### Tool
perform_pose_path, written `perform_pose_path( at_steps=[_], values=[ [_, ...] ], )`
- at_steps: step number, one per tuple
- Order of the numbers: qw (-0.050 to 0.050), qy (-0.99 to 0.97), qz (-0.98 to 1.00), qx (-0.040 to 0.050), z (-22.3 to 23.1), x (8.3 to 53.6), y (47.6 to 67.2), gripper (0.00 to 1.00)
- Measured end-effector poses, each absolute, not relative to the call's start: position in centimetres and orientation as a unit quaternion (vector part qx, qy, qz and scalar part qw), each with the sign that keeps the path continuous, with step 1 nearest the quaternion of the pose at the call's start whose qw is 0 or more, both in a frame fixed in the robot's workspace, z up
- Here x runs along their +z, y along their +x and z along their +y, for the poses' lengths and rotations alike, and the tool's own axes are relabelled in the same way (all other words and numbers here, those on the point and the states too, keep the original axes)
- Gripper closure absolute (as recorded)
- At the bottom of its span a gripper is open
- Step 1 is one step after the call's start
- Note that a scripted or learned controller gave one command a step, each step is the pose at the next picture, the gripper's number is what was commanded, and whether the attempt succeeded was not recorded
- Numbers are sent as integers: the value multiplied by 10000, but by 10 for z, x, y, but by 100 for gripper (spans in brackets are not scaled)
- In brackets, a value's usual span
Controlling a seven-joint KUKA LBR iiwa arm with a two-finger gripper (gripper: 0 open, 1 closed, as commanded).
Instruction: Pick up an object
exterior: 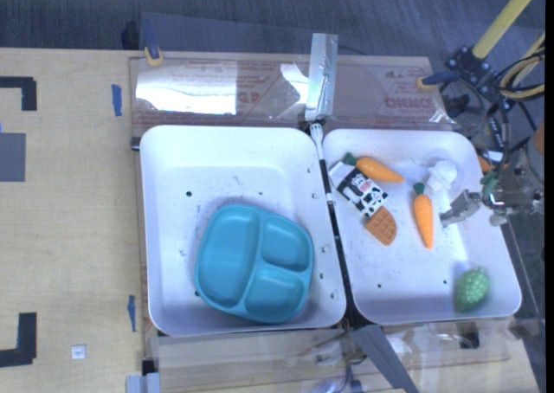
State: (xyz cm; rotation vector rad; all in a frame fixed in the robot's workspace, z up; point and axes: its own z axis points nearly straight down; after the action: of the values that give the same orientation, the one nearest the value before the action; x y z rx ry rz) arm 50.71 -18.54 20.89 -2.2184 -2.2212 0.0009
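Jaws over right white bin (498, 254), near orange carrot (423, 220).

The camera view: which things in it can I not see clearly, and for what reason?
- Gripper, camera view: small and blurred at the right bin's edge; open or shut cannot be told.
- White object, camera view: pale against the white bin, so its shape is unclear.
- Black-and-white item, camera view: print too small to read.
- Arm, camera view: cut off by the right edge.
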Motion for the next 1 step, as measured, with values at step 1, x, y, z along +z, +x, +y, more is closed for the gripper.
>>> perform_pose_path(
  at_steps=[1],
  values=[
    [-27, -7373, -6756, -16, -177, 87, 552, 0]
  ],
)
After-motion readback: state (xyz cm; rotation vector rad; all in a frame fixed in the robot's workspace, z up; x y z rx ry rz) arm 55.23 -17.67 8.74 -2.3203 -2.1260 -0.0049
